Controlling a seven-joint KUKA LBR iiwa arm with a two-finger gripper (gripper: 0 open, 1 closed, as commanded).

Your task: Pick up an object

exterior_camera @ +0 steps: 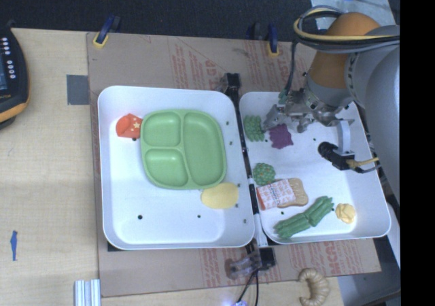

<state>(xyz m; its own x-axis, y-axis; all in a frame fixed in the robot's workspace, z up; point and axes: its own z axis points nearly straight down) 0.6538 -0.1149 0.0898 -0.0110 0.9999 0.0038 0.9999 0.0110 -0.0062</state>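
The gripper (293, 115) hangs over the right bin (346, 185), and I cannot tell if it is spread or squeezed together. Just beside it, on the camera's side, lies a purple toy (280, 137), lumpy and about as wide as long, with a green lump (253, 128) close by toward the other bin. Farther off lie a snack packet (280, 194) and long green beans (304, 217).

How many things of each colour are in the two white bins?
Green: 4, plate, small clump, round clump, long piece
Yellow: 2, big lump, small lump
Red: 1, red toy
Purple: 1, purple toy
Red-and-white: 1, packet
Total: 9
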